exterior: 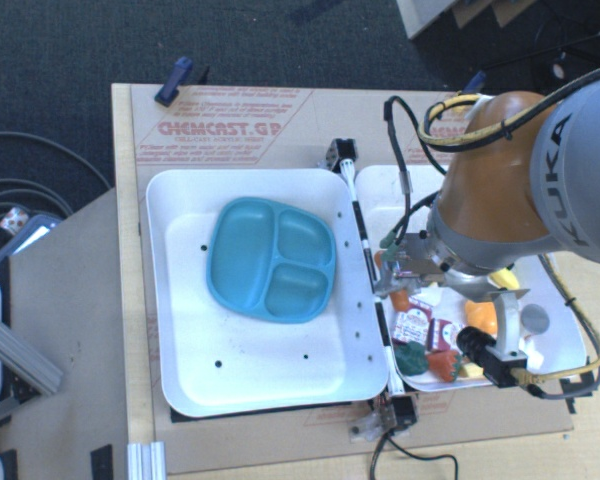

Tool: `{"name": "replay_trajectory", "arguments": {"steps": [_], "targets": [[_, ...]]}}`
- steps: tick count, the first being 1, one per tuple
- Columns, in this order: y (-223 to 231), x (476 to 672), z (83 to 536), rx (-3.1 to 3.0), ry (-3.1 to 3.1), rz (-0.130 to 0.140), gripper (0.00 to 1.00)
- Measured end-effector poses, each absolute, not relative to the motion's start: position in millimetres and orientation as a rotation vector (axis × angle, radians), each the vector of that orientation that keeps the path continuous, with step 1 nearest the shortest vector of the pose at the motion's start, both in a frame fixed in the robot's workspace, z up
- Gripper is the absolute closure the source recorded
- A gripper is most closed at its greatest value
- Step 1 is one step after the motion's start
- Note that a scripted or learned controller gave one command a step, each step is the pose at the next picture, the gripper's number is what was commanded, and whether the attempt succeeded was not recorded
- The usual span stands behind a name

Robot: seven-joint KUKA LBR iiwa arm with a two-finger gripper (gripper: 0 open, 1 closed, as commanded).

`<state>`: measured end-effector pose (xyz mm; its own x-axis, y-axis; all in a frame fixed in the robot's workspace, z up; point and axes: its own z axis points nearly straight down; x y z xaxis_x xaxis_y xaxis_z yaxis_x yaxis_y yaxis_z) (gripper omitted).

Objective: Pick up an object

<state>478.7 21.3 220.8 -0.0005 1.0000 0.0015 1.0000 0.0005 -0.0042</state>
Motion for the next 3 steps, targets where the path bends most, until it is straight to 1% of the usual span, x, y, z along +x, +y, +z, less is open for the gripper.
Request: {"name": "replay_trajectory", "arguments": {"steps": [1,2,3], "targets": [[-39,479.4,269,-2.223,-2.221,0.001,1.0],[39,478.8,258,-2.218,-2.22,0.003,1.0],[72,479.0,260,-2.22,-2.222,0.001,1.0]]}}
